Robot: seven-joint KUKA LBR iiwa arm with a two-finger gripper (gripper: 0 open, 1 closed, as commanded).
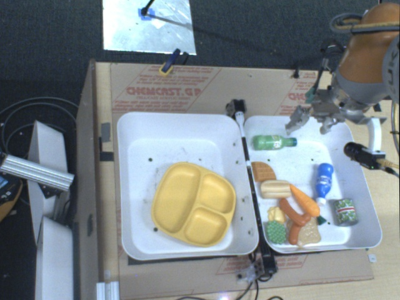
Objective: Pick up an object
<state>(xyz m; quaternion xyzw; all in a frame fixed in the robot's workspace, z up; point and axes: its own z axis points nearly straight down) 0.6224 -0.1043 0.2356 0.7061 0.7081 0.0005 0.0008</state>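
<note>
Toy food fills the right bin [369,230]: a green bottle [273,142] near its back edge, a blue bottle [324,179] mid-bin, carrot [304,200] and bread [275,188] toward the front. Above the back edge, the gripper [314,120] hangs spread, holding nothing.

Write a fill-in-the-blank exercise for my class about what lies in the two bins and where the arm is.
1. The yellow tray lies in the ______ bin.
2. The green bottle lies on its ______ at the far end of the right bin.
3. The tray has ______ compartments.
4. The gripper hangs over the ______ bin's far edge.

Missing words: left; side; three; right
</note>
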